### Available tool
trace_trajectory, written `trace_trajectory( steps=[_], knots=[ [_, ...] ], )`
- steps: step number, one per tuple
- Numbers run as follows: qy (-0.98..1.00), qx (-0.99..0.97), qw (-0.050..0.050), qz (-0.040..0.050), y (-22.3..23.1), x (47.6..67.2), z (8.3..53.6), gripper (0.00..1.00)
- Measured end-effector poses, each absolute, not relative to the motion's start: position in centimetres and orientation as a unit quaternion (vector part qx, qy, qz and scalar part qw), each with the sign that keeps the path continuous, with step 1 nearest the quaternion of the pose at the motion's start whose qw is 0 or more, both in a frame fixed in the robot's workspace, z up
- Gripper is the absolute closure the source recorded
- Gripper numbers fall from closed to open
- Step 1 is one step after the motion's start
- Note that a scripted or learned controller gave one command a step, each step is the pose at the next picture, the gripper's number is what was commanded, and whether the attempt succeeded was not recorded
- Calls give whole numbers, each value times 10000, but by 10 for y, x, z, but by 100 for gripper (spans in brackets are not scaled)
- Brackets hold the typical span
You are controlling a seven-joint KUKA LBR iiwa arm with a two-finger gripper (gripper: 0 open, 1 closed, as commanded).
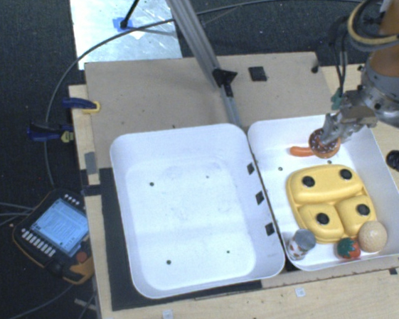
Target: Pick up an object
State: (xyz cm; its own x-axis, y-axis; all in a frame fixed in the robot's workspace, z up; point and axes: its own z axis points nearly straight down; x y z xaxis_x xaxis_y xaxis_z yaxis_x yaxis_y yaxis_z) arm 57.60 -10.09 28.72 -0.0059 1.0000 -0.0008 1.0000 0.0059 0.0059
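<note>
Arm: the grey KUKA arm (389,62) comes in from the right, orange band up top, wrist angled down over the far end of the right bin (274,182).
Gripper: the gripper (328,135) is low over that bin's far part, right on top of a small round brownish object (323,145). How wide the claw stands cannot be told from this angle, nor whether it has hold of anything.
Brownish object: lies in the right bin near its far wall, just beside an orange sausage-shaped piece (300,151) to its left, the two close or touching, hard to call.
Yellow tray: a big yellow moulded piece (329,201) with dark holes fills the middle of the right bin, just nearer the camera than the gripper.
Near corner: a beige ball (372,236) sits at the near right, a small red and green item (348,248) just beside it, a grey lump (301,241) near the bin's near left corner.
Left bin: the left bin (129,199) sits side by side with the right one, white floor showing a few small dark dots.
Off the bench: a handheld pendant (56,232) with a lit screen lies well apart to the left.
</note>
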Motion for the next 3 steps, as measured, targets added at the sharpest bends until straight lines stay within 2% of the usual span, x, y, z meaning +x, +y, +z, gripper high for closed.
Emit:
trace_trajectory(
  steps=[1,2,3],
  knots=[
    [7102,7040,15,15,-57,590,284,100],
    [7107,7035,-1,11,1,597,265,100],
    [7097,7045,5,7,41,607,247,100]
  ],
)
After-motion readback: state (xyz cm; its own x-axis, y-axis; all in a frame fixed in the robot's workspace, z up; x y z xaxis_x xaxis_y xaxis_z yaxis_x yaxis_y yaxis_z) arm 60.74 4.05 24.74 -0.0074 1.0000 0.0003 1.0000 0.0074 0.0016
